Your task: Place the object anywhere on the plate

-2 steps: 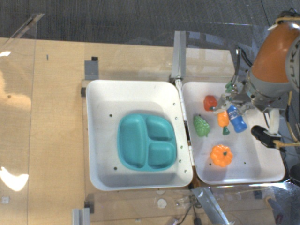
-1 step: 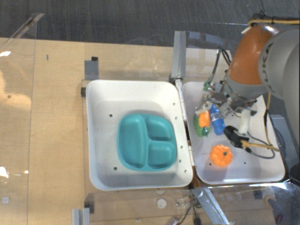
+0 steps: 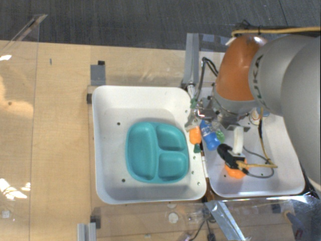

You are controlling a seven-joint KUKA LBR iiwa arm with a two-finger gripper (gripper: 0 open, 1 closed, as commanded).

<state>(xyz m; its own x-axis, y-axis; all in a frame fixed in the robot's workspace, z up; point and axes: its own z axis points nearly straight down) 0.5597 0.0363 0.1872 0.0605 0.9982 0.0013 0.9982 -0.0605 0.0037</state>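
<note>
Floor: you've got dark grey ribbed carpet-like flooring point(image 3: 125, 9) across the top of the view.
Bench: light wooden benchtop point(image 3: 55, 149) fills your left and centre, pale grain, smooth.
Panel: clear sheet with a faint edge point(image 3: 36, 109) runs down the bench on your left; its corner sits near the floor line.
Light: bright glare patches point(image 3: 12, 187) at your lower left, another at the far left edge higher up.
Fixtures: grey metal upright bracket point(image 3: 98, 73) stands on the bench; grey metal post point(image 3: 191, 59) rises further right.

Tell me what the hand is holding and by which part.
Cannot be told: the hand sits under the arm's wrist above the right bin, its grip hidden. Small objects lie close below it.
</note>
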